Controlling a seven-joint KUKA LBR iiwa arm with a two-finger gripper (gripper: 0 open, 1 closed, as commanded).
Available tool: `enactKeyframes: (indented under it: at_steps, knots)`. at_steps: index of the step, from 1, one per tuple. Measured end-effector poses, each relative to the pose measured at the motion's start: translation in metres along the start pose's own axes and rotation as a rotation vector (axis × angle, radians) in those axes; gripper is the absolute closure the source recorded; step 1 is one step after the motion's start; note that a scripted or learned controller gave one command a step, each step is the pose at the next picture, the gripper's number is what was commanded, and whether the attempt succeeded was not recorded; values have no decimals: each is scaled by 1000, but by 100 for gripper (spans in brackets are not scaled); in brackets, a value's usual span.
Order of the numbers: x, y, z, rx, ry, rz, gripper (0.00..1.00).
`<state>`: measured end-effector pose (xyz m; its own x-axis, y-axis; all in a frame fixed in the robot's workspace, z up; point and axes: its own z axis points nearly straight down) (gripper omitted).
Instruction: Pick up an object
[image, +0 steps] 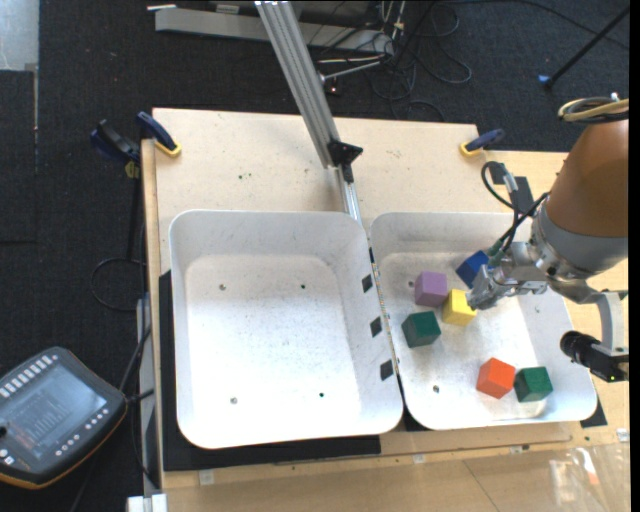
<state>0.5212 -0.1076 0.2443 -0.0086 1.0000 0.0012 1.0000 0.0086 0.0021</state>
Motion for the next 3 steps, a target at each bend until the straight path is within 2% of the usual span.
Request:
enactKeyframes:
  at_steps: [3]
  knots:
    - [179, 26, 18, 1, 1, -1, 100]
